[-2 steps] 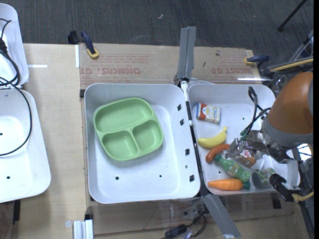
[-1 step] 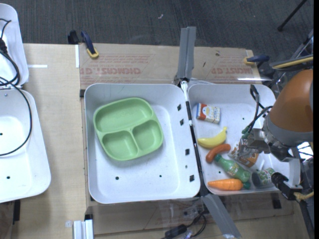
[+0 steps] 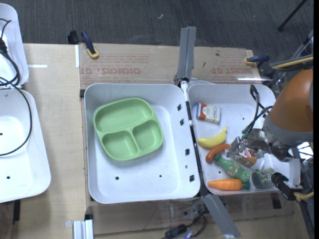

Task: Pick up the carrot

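Note:
The carrot [image 3: 225, 184], orange with a green stub at its right end, lies flat along the front wall of the right bin [image 3: 234, 94]. My gripper [image 3: 242, 146] hangs over the middle right of that bin, above a small red and white packet [image 3: 247, 157]. It sits a good way behind the carrot and a little to its right. A green bottle [image 3: 234, 167] lies between the gripper and the carrot. Nothing of the carrot is covered.
The right bin also holds a yellow banana [image 3: 213, 139], a red-orange sausage-shaped toy [image 3: 217, 153], a small carton [image 3: 208, 112] at the back and a grey can [image 3: 262, 178] at the front right. A green divided plate [image 3: 128, 128] lies in the left bin [image 3: 139, 176].

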Motion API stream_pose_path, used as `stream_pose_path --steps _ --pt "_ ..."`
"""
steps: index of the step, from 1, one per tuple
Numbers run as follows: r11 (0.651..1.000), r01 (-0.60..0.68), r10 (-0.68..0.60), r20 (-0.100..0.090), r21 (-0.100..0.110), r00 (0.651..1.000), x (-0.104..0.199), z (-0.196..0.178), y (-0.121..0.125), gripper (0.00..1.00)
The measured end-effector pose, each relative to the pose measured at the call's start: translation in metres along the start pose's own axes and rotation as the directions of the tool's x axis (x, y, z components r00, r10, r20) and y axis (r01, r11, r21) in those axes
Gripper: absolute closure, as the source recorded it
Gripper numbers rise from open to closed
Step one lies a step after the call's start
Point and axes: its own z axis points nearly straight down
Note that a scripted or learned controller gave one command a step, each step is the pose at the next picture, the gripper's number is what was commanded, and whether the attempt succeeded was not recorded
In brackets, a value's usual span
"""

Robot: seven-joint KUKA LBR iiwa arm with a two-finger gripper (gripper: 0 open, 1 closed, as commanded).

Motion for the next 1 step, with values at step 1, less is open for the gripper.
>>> stream_pose_path --steps 1 --pt "0.997 0.079 -0.079 0.001 -0.002 0.997 0.0657 -0.0370 -0.0063 0.00"
